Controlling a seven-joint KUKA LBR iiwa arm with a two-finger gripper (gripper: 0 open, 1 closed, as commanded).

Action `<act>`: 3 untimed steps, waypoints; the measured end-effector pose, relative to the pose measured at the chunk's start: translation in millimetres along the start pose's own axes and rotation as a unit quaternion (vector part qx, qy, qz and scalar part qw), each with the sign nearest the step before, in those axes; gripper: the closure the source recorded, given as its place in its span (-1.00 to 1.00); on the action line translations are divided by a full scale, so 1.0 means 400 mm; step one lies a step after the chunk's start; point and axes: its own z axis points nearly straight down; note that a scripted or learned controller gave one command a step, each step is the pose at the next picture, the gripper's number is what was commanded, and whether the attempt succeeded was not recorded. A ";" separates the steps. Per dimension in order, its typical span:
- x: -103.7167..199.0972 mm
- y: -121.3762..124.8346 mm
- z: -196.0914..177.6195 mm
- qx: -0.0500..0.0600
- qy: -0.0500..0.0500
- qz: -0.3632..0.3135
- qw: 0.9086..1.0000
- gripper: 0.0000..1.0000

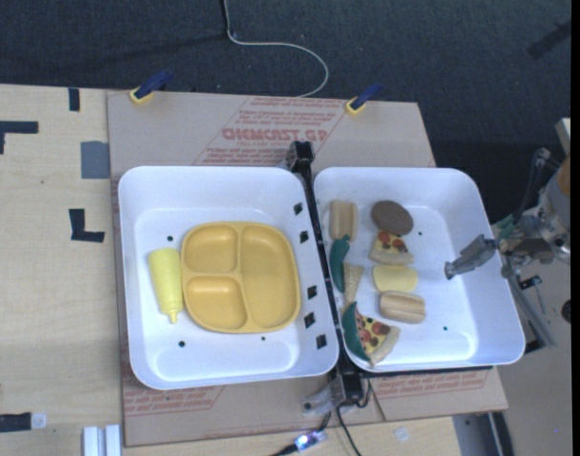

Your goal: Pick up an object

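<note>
Grey pincer [464,258] hangs over right bin [461,345], right of toy food [395,278]; finger state unreadable. Yellow plate [241,276] in left bin [214,193].

The robot's gripper [469,257] at three o'clock is dull grey metal, ending in a flat, angled finger. Behind it sits a cluttered grey wrist block with thin dark cables.

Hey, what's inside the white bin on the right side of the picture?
The right bin holds toy food: a brown patty, two pizza slices, a yellow block, a bun, a hot dog bun and a green piece. Anything beneath them is hidden.
</note>
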 end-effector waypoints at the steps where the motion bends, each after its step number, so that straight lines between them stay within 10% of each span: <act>1: 0.001 0.006 -0.016 -0.006 -0.002 -0.002 1.000 -1.00; 3: 0.005 -0.013 0.209 -0.004 -0.001 -0.002 1.000 -1.00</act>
